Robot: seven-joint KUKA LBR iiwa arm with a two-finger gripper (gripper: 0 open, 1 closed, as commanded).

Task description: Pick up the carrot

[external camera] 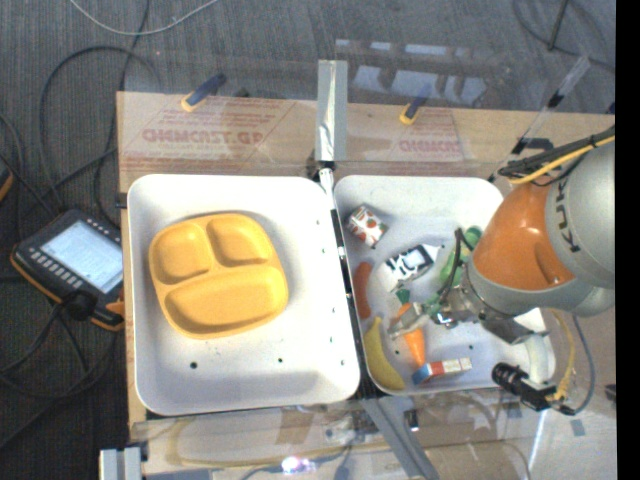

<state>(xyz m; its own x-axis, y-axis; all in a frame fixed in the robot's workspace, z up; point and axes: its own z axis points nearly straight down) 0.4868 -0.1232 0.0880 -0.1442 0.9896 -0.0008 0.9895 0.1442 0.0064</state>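
Camera view: I read "KU" on the orange band [535,243]. The carrot [414,346] lies lower right. I cannot tell the fingers' state.

Both white bins [240,393] look like smooth matt plastic, the yellow tray [218,273] like glossy plastic, the bench [290,138] like bare wood.
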